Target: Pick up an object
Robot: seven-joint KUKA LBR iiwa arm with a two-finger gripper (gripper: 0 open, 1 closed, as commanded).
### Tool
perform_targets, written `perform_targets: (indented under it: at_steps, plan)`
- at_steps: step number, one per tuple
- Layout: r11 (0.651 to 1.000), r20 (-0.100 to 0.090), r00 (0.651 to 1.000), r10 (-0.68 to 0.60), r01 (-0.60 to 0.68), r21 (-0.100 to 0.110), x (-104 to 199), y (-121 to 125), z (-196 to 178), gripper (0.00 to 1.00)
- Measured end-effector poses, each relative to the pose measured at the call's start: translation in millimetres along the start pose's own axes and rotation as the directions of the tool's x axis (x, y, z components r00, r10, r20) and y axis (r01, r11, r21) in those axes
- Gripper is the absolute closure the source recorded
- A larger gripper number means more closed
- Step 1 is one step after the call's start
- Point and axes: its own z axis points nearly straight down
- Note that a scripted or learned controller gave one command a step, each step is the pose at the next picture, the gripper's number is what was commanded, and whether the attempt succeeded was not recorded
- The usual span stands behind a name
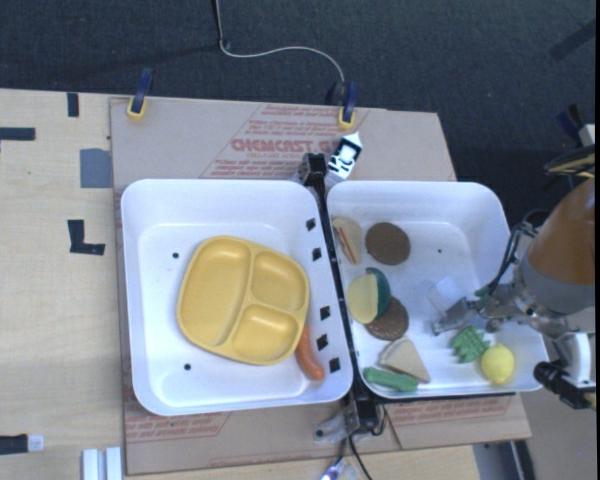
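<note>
Your hand (450,320) hangs at the frame's lower right over the right bin (485,200); whether it's spread I cannot tell. The green toy (469,344) just beside looks light, stiff; pinch its narrow middle.

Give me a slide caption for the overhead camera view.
Gripper low in the right bin beside toy food; yellow tray in the left bin.

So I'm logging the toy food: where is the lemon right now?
The lemon lies in the right bin, near its front right corner, beside the green leafy piece and just under the gripper.
</note>
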Motion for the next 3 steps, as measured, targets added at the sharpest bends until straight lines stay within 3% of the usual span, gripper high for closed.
perform_targets:
  at_steps: [2,3]
  plan:
    - [1.0,-0.001,1.0,-0.007,0.007,-0.005,57,172,8,0.0]
    - [1.0,-0.005,1.0,-0.006,0.006,0.0,96,185,-7,0.0]
